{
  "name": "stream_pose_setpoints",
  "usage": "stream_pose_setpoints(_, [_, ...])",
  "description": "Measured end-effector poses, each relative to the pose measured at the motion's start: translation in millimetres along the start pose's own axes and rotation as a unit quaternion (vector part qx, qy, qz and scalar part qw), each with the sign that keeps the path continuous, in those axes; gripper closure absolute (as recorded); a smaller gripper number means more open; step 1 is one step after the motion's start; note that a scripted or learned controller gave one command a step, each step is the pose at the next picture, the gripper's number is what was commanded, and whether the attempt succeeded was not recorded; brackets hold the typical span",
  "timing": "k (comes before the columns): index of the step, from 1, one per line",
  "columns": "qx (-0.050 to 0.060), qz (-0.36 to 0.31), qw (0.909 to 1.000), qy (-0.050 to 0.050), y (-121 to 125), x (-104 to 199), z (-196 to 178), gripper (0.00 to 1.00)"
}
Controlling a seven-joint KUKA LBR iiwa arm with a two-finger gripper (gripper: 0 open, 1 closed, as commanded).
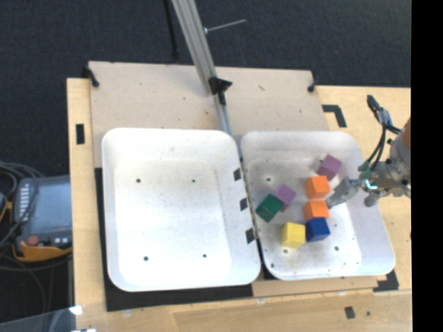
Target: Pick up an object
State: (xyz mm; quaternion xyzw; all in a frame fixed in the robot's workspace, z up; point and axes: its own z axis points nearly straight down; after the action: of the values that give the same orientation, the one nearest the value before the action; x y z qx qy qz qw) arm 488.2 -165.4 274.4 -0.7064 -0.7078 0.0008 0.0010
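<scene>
Bench [201, 81] first, filling the middle of the frame, two white bins side by side on it. Left bin [173, 144], centre-left, has nothing in it but a few dark specks. Right bin [374, 251], centre-right, carries all the blocks.

The gripper [340, 194] reaches in from the right edge and sits low by the orange pair; whether its fingers are spread or pinched, I cannot tell, and nothing is visibly held.

For a clean pick, I'd say go for a block with room around it. The two orange blocks, upper [318, 185] and lower [315, 209], sit tight together, with the blue block [318, 228] touching just below and the yellow block [293, 234] beside that. Crowded, so a finger could easily land on a neighbour. The purple block [331, 165] towards the upper right stands freer; so do the smaller purple [284, 195] and the green block [269, 207] on the cluster's left.
</scene>
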Motion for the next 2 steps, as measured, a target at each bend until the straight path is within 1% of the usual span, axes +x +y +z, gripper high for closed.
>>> stream_pose_setpoints(1, [-0.003,0.000,1.0000,-0.001,1,0,-2,0.00])
stream_pose_setpoints(2, [0.000,0.001,1.0000,0.000,-3,0,41,0.00])
